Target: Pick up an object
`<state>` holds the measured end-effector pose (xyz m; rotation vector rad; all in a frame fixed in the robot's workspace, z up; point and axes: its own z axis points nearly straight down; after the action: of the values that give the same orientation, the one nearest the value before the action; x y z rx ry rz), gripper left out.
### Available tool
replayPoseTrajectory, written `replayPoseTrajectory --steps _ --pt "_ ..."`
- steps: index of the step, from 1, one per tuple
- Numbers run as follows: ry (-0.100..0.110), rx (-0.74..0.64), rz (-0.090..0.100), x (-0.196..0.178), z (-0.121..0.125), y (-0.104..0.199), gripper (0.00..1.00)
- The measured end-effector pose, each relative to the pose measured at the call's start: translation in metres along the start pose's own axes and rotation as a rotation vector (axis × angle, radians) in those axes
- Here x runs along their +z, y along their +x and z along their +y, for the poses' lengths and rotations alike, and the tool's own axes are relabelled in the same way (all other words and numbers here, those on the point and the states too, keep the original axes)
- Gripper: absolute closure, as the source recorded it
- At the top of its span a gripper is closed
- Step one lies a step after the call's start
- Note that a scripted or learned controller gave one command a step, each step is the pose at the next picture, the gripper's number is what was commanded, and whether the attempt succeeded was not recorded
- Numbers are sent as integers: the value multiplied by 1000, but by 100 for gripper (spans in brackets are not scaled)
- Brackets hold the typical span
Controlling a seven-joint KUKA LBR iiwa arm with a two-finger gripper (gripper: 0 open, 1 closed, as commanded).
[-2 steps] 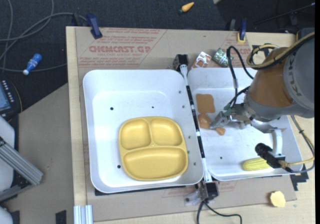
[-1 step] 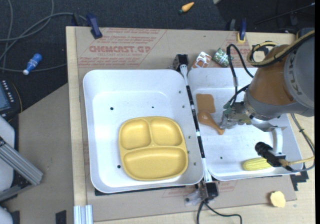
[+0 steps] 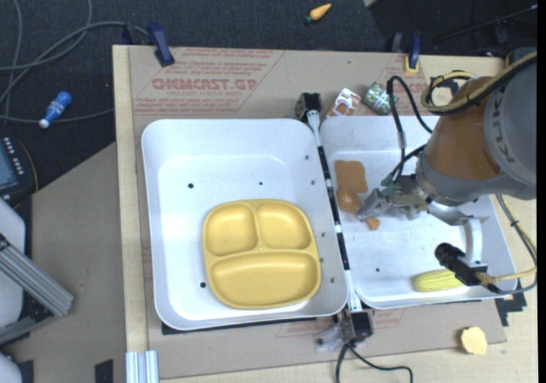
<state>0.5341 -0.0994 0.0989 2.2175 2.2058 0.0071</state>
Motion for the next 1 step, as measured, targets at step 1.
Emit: replayPoseTrajectory --steps 1 --pt "17 -5 8 15 -4 8 0"
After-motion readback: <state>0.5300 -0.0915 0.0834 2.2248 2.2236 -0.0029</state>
